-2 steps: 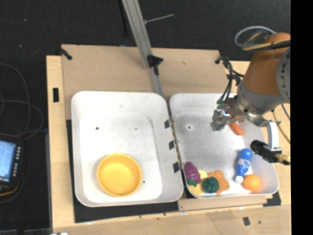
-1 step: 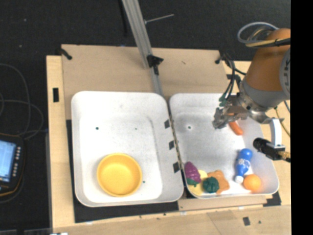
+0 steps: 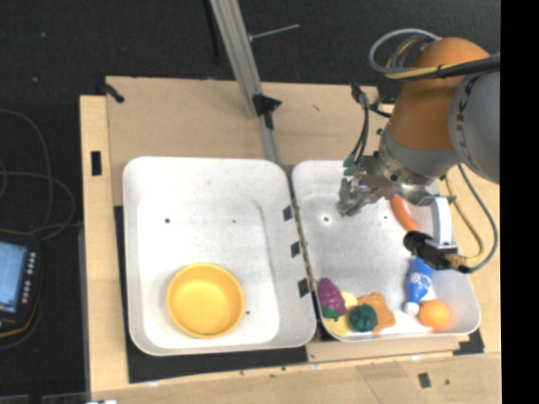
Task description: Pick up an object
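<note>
Gripper (image 3: 352, 194) hangs over the upper part of the right bin (image 3: 337, 242); finger spread cannot be judged from this angle, and nothing is seen between them. Candidate objects cluster at the bin's lower edge, down-frame and rightward of it: purple piece (image 3: 329, 297), green piece (image 3: 363, 317), orange ball (image 3: 434, 314), blue-white bottle (image 3: 418, 282). Bottle's long axis runs roughly up-down in frame. Yellow bowl (image 3: 205, 299) lies lower left, in the other bin.
</note>
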{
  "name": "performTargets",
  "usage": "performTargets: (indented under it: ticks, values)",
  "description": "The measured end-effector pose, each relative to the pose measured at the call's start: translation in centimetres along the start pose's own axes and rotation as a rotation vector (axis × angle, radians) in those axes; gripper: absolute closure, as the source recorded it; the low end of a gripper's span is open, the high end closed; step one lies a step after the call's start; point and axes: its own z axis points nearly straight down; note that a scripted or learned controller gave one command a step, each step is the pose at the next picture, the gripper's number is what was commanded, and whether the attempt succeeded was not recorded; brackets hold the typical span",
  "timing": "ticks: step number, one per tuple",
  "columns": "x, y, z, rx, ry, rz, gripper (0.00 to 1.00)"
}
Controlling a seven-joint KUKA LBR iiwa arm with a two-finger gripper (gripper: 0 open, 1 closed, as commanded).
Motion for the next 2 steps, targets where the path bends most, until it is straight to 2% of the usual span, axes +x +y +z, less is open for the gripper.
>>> performTargets:
  ticks: [1,2]
  values:
    - [6.3,-0.2,-0.2,0.002,0.001,-0.001,1.00]
    - [11.8,-0.3,1.1,0.006,0.000,0.001,1.00]
